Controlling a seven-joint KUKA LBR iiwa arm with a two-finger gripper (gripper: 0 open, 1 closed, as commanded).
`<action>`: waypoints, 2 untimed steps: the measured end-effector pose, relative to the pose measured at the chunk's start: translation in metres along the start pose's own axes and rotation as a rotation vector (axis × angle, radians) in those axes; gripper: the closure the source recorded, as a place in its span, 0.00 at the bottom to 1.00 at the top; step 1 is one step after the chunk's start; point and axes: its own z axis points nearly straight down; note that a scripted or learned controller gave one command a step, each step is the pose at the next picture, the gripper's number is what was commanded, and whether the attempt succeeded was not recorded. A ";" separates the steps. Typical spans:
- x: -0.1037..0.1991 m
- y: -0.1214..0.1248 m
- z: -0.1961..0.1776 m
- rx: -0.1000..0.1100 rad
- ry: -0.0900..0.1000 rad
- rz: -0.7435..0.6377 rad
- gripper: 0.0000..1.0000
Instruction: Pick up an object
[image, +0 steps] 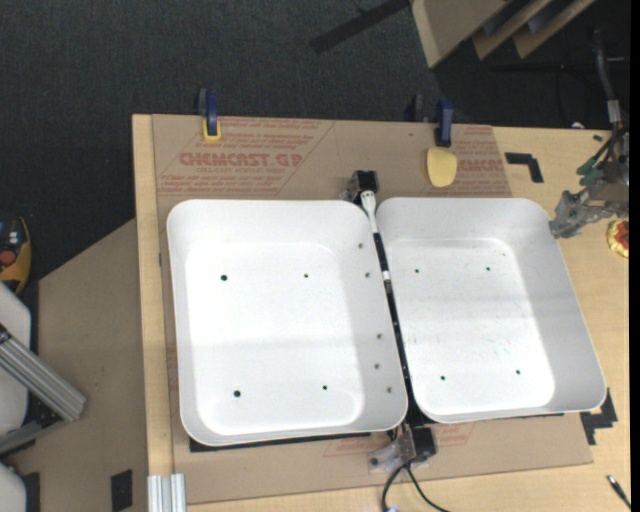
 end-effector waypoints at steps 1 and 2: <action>-0.005 -0.068 -0.017 0.007 0.003 0.004 1.00; -0.016 -0.040 -0.232 -0.016 -0.007 0.000 1.00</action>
